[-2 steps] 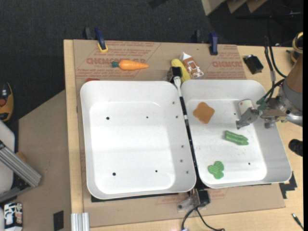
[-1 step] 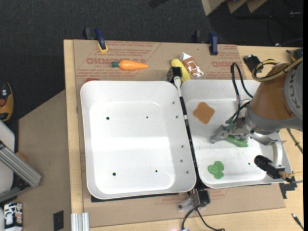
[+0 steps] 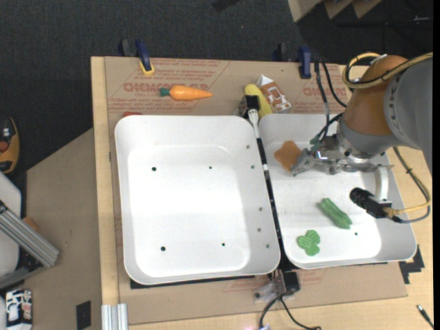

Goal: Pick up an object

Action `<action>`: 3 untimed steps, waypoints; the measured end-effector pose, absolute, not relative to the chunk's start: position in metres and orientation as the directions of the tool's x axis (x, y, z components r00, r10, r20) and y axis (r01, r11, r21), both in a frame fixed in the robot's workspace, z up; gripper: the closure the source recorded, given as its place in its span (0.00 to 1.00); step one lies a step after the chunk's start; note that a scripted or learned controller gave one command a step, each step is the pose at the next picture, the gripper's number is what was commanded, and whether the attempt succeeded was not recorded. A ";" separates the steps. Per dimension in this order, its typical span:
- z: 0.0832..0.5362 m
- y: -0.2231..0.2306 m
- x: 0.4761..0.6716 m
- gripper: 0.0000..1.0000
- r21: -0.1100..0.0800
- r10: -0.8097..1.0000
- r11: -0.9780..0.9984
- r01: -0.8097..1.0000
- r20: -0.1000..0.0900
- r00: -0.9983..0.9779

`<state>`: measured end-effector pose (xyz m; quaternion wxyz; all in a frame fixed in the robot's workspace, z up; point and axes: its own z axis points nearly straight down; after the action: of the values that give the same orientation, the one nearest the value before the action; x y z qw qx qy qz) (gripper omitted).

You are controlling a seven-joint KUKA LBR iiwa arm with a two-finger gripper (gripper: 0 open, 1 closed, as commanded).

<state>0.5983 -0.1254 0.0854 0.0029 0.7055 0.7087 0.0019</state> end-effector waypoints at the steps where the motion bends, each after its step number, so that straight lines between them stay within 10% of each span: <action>1: 0.085 -0.181 0.561 0.00 -0.003 1.000 -0.004 1.000 0.001 0.004; 2: 0.084 -0.149 0.529 0.00 -0.005 1.000 0.000 1.000 0.003 0.000; 3: 0.095 -0.150 0.531 1.00 0.001 1.000 -0.001 1.000 -0.001 0.001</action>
<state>0.5310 -0.1503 0.0948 0.0005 0.7076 0.7066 0.0001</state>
